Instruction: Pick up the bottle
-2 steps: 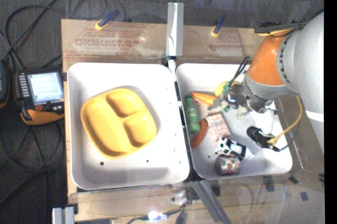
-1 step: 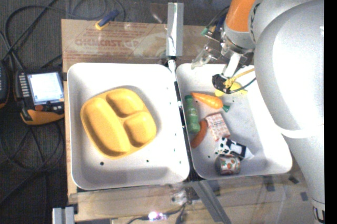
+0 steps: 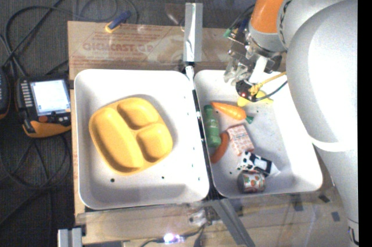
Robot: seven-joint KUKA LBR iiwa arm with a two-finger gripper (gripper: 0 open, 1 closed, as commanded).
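The green bottle [image 3: 210, 123] lies flat in the right bin [image 3: 302, 179], right by the wall next to the left bin [image 3: 93, 182]. A carrot [image 3: 229, 110] and a sausage [image 3: 219, 147] lie close beside it. It looks small, light and smooth, so it may slip; grab it across the middle. The gripper [image 3: 239, 74] hangs over the bin's far end, holding nothing. I cannot tell how its fingers stand. A yellow tray [image 3: 132, 133] sits in the left bin.

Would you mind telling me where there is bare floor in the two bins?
Left white bin: a margin all round the yellow divided tray. Right white bin: bare along its right side. Crowded near the divider: green bottle, orange carrot, small cartons.
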